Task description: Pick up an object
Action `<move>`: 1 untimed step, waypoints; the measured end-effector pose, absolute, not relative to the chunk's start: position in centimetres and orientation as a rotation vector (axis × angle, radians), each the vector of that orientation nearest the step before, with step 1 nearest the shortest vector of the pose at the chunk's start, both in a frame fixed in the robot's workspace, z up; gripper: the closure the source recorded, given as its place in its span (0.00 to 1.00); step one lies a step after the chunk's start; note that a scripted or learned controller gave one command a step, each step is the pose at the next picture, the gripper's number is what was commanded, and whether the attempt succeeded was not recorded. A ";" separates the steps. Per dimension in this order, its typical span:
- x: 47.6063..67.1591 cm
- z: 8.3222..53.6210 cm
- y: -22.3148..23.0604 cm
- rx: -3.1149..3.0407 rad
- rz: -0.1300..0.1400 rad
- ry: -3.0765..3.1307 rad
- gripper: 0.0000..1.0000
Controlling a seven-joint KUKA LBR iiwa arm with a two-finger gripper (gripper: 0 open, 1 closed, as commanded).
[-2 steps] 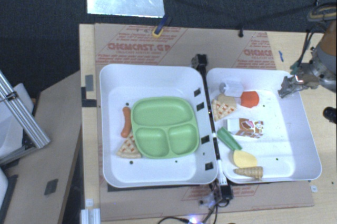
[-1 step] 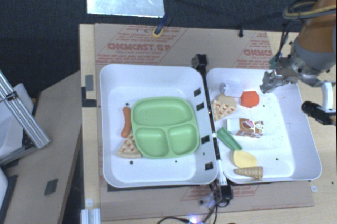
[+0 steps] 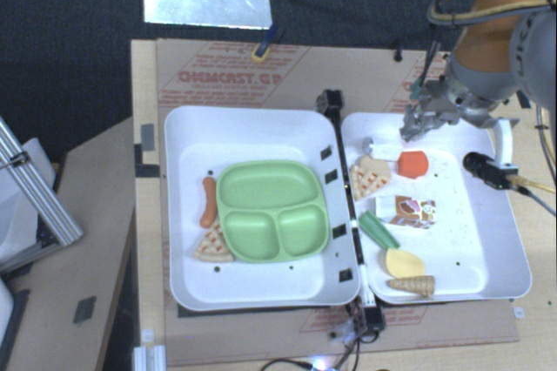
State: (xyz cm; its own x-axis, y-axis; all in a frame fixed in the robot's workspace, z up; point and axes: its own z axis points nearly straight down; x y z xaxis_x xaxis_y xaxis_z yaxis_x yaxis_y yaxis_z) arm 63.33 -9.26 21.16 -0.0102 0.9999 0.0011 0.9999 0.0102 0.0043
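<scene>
Nearest, along the front of the right bin (image 3: 513,273), lie an ice-cream cone (image 3: 412,284) and a yellow piece (image 3: 404,262); just behind them a green pod (image 3: 379,230) and a printed packet (image 3: 409,210); further back a waffle (image 3: 369,178) and an orange-red block (image 3: 413,164), near each other but apart; the left bin (image 3: 183,186) carries a green divided tray (image 3: 270,211) with a sausage (image 3: 209,200) and a waffle wedge (image 3: 212,246) beside it; farthest, the gripper (image 3: 416,125) hangs over the right bin's back edge, just behind the block, holding nothing I can see; whether it is wide or narrow I cannot tell. Risk, as I judge it: a descent here may meet the bin's rim or clip the block's corner, nudging it away instead of seizing it; the waffle close by could be caught too.
</scene>
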 end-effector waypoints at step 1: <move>65.9 21.6 -4.8 2.209 0.007 2.231 1.00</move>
State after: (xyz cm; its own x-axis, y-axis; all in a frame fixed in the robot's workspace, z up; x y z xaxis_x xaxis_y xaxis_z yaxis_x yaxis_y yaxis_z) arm 65.94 -4.81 21.58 -0.0097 1.0000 0.0020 0.9999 0.0097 0.0045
